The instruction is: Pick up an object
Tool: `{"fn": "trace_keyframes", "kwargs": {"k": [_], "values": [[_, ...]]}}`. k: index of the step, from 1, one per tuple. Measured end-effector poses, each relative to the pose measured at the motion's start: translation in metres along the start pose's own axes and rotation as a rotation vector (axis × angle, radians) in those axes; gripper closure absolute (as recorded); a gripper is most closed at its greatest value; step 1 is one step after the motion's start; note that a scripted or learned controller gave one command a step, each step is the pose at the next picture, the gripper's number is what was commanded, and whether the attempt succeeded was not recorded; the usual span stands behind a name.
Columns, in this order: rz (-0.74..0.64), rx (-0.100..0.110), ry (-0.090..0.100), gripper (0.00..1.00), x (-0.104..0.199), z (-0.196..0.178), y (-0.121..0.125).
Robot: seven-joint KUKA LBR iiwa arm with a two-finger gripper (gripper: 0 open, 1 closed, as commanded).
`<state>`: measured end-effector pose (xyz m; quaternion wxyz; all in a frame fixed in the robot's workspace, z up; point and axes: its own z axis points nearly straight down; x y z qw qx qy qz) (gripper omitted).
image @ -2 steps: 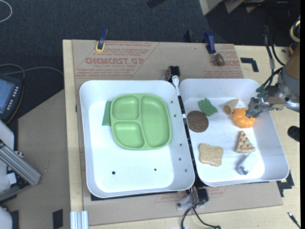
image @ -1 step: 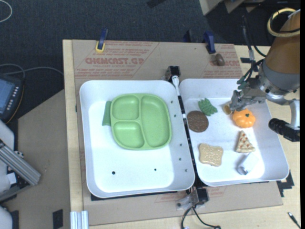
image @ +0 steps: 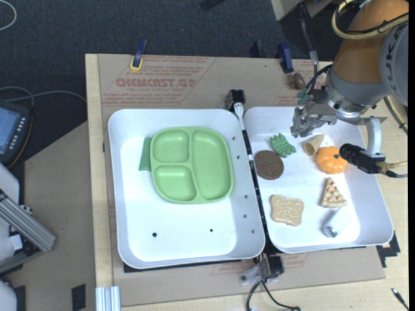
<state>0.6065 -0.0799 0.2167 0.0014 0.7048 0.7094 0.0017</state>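
Note:
My gripper (image: 300, 129) hangs over the back of the right bin (image: 363, 229), just above and right of a small green leafy piece (image: 282, 145). Nothing shows between its fingers. A tan cone-shaped piece (image: 313, 144) lies directly beside the fingertips. An orange fruit (image: 331, 160) sits to the right of it. A brown round cookie (image: 268, 164) lies near the bin's left wall. A toast slice (image: 286, 210), a pizza wedge (image: 332, 194) and a small grey piece (image: 330, 229) lie toward the front.
The left bin (image: 130, 225) holds a green divided plate (image: 192, 164) with a green cloth edge under its left side. A divider runs between the bins. Clamps stand at the bench's back edge.

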Motion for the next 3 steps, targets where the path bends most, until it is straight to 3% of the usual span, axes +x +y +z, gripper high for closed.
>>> {"fn": "trace_keyframes", "kwargs": {"k": [1, 3], "values": [[0.001, -0.001, 0.0, 1.0, 0.041, -0.019, 0.017], [0.005, 0.008, -0.001, 1.0, 0.041, 0.001, 0.019]]}}
